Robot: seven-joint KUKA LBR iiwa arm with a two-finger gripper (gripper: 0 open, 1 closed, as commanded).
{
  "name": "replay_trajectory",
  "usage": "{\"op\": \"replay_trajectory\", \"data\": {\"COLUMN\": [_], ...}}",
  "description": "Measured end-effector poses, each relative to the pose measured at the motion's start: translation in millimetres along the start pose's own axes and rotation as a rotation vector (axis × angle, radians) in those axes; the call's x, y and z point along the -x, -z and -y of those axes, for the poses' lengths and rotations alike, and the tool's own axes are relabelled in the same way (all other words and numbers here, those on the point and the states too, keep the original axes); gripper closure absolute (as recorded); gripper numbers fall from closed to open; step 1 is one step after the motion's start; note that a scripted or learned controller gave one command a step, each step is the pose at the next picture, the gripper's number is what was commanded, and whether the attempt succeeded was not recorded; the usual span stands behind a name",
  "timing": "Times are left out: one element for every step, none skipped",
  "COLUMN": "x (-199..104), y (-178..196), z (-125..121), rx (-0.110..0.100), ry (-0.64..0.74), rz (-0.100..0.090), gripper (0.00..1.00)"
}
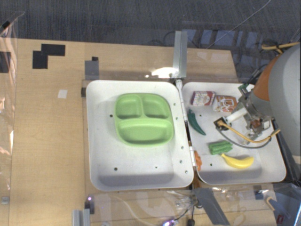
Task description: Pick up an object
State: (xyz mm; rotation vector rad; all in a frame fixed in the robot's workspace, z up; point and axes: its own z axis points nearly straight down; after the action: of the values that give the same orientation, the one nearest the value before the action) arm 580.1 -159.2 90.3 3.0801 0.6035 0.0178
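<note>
The pale wooden counter (47,140) carries two shallow white bins set side by side, their inner rims touching near its middle. The grey arm (288,79), with its orange band, comes in over the counter's right edge and leans above the right side of the right bin (263,172).

The left bin (136,175) holds one thing, a light green divided plate (143,119). It lies flat, nearer the bin's far edge than its near edge, with two small compartments on the far side and one long one on the near side.

The things that could be picked up lie in the right bin. A yellow banana (237,161) lies near the bin's near edge, about midway across. Just beyond it, and a little to the left, is a bright green block (220,148), close to the banana. A dark green pepper (195,122) lies slantwise along the bin's left side. Two small red-and-white packets sit side by side by the far edge: the left packet (202,98) nearer the far left corner, the right packet (225,103) just beside it. A small orange piece (198,161) lies against the left rim near the near left corner.

The hand (256,125) hangs over the right half of this bin, apart from the banana and the block. Nothing is seen held in it, and I cannot tell whether it is set wide or narrow.
</note>
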Motion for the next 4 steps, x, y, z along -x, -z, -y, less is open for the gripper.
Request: {"op": "replay_trajectory", "data": {"x": [-42, -75, -67, -41], "y": [-2, -3, -1, 0], "z": [-18, -1, 47, 52], "rx": [-0.002, -0.003, 0.000, -0.001], "ry": [-0.163, -0.207, -0.183, -0.178], "rz": [0.006, 0.050, 0.004, -0.001], "gripper": [0.00, 0.00, 0.00, 0.00]}}
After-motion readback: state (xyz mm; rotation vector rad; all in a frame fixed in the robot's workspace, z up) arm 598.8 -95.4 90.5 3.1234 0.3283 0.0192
